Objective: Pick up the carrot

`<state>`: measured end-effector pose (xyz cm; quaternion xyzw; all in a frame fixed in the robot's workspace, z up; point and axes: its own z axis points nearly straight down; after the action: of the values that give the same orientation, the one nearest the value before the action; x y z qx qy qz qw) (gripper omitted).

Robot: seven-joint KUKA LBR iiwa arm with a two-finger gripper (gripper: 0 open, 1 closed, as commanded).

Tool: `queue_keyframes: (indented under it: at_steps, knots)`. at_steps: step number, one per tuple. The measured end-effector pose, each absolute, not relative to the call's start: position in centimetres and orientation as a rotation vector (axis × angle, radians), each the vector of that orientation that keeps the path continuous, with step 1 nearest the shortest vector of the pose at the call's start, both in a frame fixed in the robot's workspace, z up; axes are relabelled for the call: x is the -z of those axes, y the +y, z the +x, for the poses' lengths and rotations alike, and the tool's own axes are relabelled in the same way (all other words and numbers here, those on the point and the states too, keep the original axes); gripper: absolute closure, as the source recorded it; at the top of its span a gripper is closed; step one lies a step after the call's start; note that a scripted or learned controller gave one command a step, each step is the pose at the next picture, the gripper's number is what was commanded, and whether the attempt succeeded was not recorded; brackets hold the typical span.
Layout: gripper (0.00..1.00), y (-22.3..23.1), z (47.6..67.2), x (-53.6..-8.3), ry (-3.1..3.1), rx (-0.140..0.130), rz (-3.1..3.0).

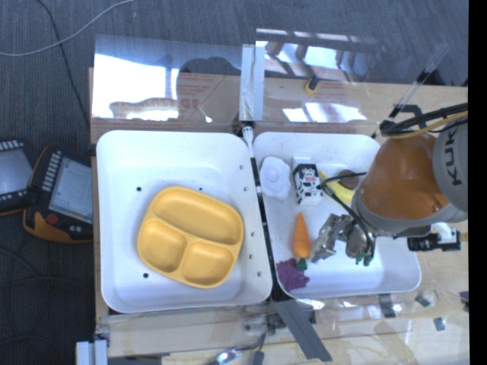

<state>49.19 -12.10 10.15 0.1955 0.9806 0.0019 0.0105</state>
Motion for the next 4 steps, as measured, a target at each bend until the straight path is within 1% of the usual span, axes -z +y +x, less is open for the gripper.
queue_keyframes:
  at_steps: [1,2,3,4]
  knots:
    - [1.0,-11.3,55.9,-9.2,3.027,-0.004,0.799]
    - [1.0,-9.7,53.6,-9.3,2.689,-0.01,1.577]
    - [1.0,-10.7,59.5,-9.2,2.616,-0.009,1.72]
    - [0.0,-10.8,59.5,-9.0,2.614,-0.007,1.719]
